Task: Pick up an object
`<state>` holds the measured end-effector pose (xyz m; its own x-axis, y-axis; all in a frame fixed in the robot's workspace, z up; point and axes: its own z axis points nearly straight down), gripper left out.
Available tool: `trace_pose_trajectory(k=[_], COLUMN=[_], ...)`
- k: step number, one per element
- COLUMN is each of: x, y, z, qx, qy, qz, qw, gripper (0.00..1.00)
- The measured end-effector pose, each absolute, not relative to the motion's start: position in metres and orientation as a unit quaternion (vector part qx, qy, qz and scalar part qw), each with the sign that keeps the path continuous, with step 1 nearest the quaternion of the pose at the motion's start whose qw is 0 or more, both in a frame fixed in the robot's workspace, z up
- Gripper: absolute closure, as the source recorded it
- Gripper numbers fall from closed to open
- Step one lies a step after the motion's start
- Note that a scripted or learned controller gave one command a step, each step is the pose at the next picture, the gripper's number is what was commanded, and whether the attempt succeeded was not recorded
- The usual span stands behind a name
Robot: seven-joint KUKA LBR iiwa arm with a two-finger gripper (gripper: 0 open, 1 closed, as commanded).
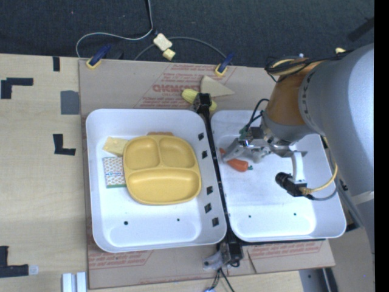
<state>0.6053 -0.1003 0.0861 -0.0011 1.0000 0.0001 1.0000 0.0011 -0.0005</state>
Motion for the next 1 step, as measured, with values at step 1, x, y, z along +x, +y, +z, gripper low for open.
trace_pose_trajectory(k=[1], x=[0.5992], y=[-0.0995], z=[0.0870], qx=[-0.707], qy=[-0.707], qz=[-0.0018], qw=[-0.004], gripper=[0.00])
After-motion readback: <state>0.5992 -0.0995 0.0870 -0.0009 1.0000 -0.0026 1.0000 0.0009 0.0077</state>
